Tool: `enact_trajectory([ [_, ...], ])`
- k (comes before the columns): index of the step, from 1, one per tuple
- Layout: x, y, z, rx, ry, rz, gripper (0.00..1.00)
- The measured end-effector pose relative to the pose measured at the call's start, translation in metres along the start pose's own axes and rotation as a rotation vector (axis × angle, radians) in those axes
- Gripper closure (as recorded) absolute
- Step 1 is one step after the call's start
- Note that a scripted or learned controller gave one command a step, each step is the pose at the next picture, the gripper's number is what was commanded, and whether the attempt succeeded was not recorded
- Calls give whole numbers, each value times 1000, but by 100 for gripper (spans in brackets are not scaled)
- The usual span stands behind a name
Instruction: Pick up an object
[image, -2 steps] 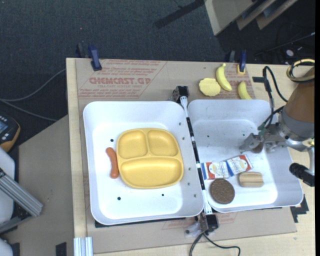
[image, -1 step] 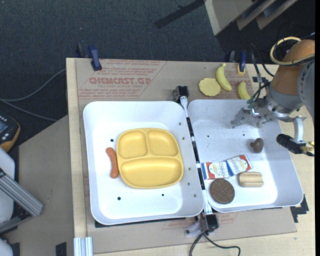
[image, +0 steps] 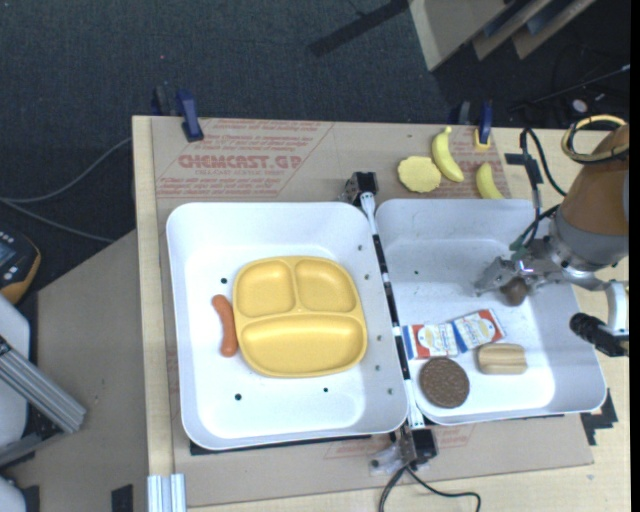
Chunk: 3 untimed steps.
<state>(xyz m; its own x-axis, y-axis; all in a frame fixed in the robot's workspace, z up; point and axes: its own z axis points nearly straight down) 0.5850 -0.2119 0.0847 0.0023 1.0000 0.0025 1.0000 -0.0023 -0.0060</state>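
There's the arm (image: 592, 215), coming in from the right: a fat orange band over a grey wrist, then a silvery metal gripper (image: 512, 280) with thin grey linkages. A black cable (image: 537, 170) runs alongside, with a yellowish loop (image: 592, 135) near the top.

Even, fairly bright light falls from overhead onto my counter (image: 150, 300), and the two white bins (image: 200, 400) come up nearly washed out, with little surface detail. Shadows are soft and short: a thin dark rim under the yellow plate (image: 300, 315) and a faint smudge below my hand (image: 510, 280). The dark floor (image: 80, 60) at the top stays dim and murky. The picture is coarse and slightly soft, so small print on the packet (image: 455, 333) blurs. My arm (image: 595, 200) looks a little smeared.
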Motion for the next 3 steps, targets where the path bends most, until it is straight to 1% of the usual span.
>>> enact_trajectory([
  [1, 1, 3, -11, -7, -3, -2, 100],
  [2, 85, 35, 0, -10, 0, -11, 100],
  [3, 178, 40, -107, -17, -1, -12, 100],
])
